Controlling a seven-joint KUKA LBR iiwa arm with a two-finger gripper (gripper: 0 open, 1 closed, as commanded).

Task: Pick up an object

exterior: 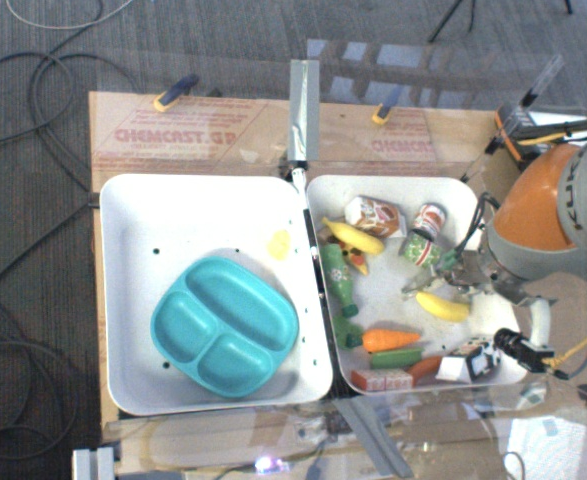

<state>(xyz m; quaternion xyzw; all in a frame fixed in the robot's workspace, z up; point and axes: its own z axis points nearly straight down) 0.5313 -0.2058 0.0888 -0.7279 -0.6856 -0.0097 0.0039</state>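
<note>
The counter [173, 133] was a brown board that carried two white bins side by side. The left bin [133, 218] held a teal divided plate [225, 325] toward its 6 o'clock side and a small pale yellow piece [279, 245] near its 3 o'clock wall.

The right bin [453, 190] was crowded. The arm [538, 213], with its orange band, came in at 3 o'clock and was cut off by the frame edge. Its hand [443, 273] was low inside the bin, just above a yellow banana [443, 307]; the metal parts there were small and blurred, so I could not tell how wide the hand was or whether it had hold of anything.

At the bin's 12 o'clock side lay a reddish packet [378, 214] and, beside it, a tilted can [423, 234] that touched the hand's area. A second banana [353, 236] lay at 10 o'clock, with a green bottle [338, 280] just below it along the 9 o'clock wall. An orange carrot [391, 340] lay near 6 o'clock, above green and red pieces [398, 368] that were hard to make out. A black and white object [483, 360] at 5 o'clock was partly hidden by the bin rim.
</note>
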